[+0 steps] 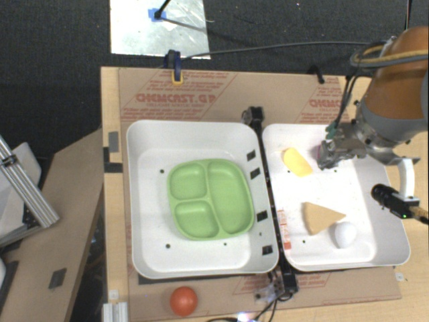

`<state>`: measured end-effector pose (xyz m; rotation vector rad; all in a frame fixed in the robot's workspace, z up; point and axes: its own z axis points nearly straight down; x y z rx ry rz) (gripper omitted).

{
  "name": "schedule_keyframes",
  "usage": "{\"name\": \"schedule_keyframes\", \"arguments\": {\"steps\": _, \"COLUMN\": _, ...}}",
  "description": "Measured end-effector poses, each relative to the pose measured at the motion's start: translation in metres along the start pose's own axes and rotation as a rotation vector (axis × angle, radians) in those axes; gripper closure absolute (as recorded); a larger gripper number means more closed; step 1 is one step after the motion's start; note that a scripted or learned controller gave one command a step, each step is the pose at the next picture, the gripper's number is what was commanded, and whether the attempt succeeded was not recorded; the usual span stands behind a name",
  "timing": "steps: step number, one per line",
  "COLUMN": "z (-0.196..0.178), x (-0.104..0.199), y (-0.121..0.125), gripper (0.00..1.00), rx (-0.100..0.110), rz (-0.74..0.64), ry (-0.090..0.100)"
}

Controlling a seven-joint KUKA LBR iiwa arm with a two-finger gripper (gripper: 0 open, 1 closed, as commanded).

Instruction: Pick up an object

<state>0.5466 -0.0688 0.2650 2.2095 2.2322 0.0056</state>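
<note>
black backdrop [301, 12] behind a tan bench [74, 200].

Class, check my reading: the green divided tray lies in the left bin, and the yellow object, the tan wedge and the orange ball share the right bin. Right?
Not quite. The camera view shows the orange ball outside both bins, on the bench in front of the left bin. The green divided tray, yellow object and tan wedge are as stated.

Arm [402, 79] cut off at right edge; gripper [328, 154] too blurred.
</note>
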Motion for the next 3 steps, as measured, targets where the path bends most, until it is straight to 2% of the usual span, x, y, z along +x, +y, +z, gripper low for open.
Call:
{"name": "schedule_keyframes", "arguments": {"steps": 2, "z": 0.002, "x": 0.094, "y": 0.001, "gripper": 1.0, "rx": 0.002, "rz": 0.001, "ry": 0.0}}
{"name": "schedule_keyframes", "arguments": {"steps": 3, "z": 0.023, "x": 0.141, "y": 0.008, "gripper": 1.0, "rx": 0.004, "rz": 0.002, "ry": 0.0}}
